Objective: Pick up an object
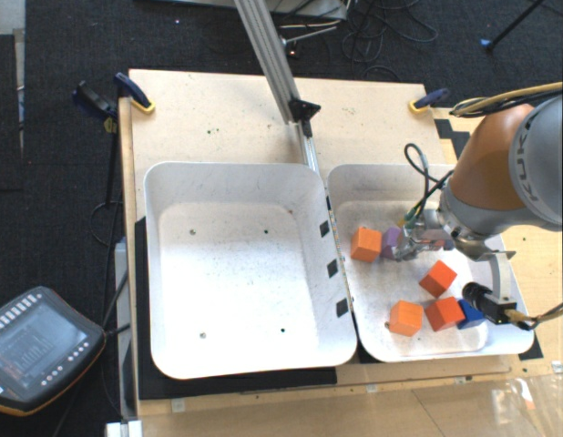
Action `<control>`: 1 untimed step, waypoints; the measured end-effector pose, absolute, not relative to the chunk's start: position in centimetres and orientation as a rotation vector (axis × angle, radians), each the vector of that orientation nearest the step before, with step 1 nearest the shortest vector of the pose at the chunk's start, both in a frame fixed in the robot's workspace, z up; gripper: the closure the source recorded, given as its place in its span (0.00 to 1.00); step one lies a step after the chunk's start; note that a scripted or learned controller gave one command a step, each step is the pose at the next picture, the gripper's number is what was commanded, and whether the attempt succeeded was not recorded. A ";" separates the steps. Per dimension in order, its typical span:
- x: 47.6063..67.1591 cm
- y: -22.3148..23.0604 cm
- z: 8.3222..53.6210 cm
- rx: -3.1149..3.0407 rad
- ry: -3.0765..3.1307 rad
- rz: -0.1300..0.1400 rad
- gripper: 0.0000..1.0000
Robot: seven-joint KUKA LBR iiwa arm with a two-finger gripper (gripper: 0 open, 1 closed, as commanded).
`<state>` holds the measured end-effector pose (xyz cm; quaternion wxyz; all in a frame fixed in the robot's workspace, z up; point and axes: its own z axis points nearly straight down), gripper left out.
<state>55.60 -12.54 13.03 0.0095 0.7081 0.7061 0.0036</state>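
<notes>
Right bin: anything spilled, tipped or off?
Nothing stands out. The orange blocks, red blocks, blue piece and purple piece all lie inside the right bin; the hand is beside the purple one.

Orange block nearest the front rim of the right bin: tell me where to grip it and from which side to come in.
Probably best to take the orange block across its left and right faces, descending straight from above. It lies flat on the right bin floor with bare floor to its left. The red-orange block sits close on its right, so that finger has less room. The gripper is farther back, near the purple block.
</notes>
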 end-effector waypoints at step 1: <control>55.6 -12.7 19.4 2.214 2.219 0.006 1.00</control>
